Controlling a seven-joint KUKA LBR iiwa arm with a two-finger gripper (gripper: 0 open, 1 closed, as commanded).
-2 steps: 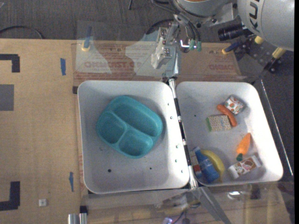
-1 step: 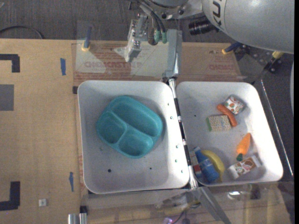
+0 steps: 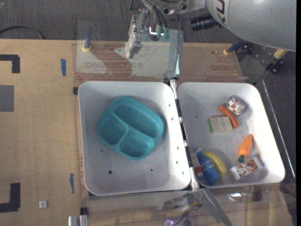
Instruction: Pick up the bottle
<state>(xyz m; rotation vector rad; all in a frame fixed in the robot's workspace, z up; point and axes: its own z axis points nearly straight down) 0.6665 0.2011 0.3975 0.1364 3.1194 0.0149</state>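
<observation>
From my seat the arm [image 3: 254, 13] takes up the 1 o'clock corner, grey and bulky, well above the bench. Its gripper [image 3: 136, 41] hangs at 12 o'clock, beyond the far rim of the left bin [image 3: 94, 173] and over the cardboard — I cannot tell whether the jaws are open or closed, and I see nothing between them.

The left bin holds a teal divided plate [image 3: 130, 127] near its centre. The right bin [image 3: 268, 121] sits just beside it, rims touching.

In the right bin, the blue bottle [image 3: 208, 168] lies at about 7 o'clock, against the near left corner, touching a yellow banana [image 3: 217, 162]. At 5 o'clock lies a small carton [image 3: 246, 168], with an orange carrot [image 3: 245, 146] just above it — a cracker-like square [image 3: 220, 124], an orange sausage [image 3: 228, 115] and a small printed packet [image 3: 235, 105] sit toward 12 o'clock.
</observation>
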